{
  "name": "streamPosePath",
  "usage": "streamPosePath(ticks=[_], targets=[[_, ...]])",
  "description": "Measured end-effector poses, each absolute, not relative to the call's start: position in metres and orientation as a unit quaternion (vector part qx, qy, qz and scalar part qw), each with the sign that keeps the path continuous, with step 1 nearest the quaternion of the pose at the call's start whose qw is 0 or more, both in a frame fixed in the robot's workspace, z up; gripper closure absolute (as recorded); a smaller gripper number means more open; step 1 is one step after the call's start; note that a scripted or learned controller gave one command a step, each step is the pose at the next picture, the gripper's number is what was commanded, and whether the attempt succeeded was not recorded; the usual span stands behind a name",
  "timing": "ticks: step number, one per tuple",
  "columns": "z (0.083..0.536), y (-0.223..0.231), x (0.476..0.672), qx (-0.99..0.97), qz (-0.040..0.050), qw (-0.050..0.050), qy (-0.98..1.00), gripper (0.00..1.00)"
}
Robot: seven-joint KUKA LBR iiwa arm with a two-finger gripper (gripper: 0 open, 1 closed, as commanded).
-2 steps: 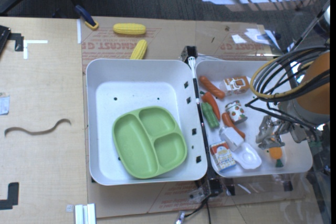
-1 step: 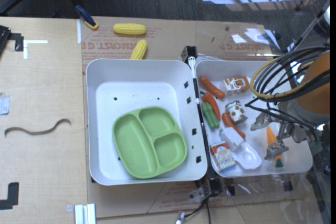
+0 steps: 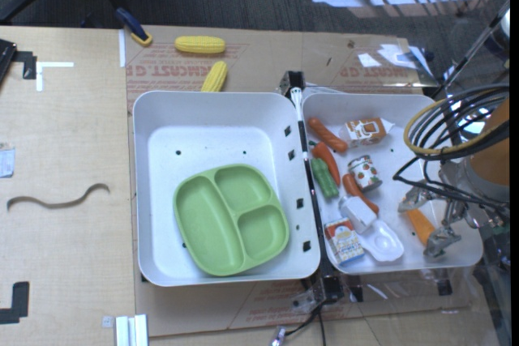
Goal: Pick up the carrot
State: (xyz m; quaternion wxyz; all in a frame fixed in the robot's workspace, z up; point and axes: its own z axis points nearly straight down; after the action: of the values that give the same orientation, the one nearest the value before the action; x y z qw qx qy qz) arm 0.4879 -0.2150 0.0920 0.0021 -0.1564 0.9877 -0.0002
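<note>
From my feed: green tray (image 3: pixel 231 219) sits in the left bin (image 3: pixel 154 174); right of it, packets and sausages crowd the right bin (image 3: pixel 405 105). Carrot (image 3: pixel 419 224) lies further right of the tray, long axis running toward the near wall. Gripper (image 3: pixel 442 215) hangs just right of it (finger spread: cannot tell)

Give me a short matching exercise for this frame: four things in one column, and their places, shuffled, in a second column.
Things:
1. green divided plate
2. carrot
3. two corn cobs
4. small can

Places:
A. on the cardboard beyond the bins
B. left bin
C. right bin, near its right end by the gripper
D. right bin, amid the packed food

Pairs: 1-B, 2-C, 3-A, 4-D
</note>
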Motion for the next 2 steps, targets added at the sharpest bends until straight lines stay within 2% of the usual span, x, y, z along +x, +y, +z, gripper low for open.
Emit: streamPosePath(ticks=[1,2], targets=[[0.1017,-0.2143,0.4903,-0.157,-0.0009,0.005,0.988,1.00],[0.0925,-0.2210,0.4994,-0.279,-0.0004,0.003,0.960,1.00]])
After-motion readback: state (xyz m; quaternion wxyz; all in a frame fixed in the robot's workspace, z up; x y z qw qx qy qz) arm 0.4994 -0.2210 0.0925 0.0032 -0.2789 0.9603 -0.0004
